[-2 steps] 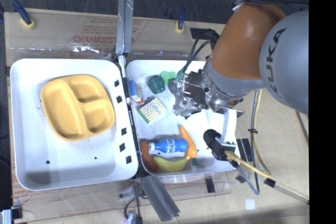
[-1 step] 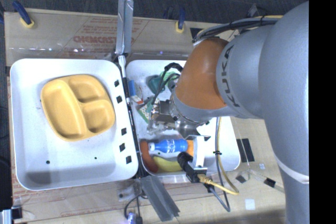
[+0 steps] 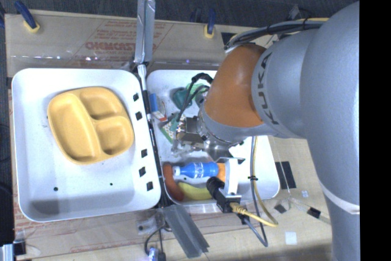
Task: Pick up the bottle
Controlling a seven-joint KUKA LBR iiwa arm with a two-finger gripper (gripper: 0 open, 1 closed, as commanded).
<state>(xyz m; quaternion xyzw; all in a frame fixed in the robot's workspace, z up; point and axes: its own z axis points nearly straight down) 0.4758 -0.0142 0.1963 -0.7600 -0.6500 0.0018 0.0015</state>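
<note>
A blue and white bottle (image 3: pixel 197 170) lies on its side near the front of the right bin (image 3: pixel 266 175), white cap pointing left. The gripper (image 3: pixel 186 139) hangs just above and behind the bottle, under the orange wrist band. Its tips are lost among the clutter. The arm covers most of the right bin.
A yellow divided tray (image 3: pixel 90 123) lies in the left bin (image 3: pixel 30 180). A yellow banana-like piece (image 3: pixel 194 191) and an orange item (image 3: pixel 221 172) sit by the bottle. A teal object (image 3: pixel 181 96) and small items lie at the right bin's back. A yellow cable (image 3: pixel 259 214) trails over the front edge.
</note>
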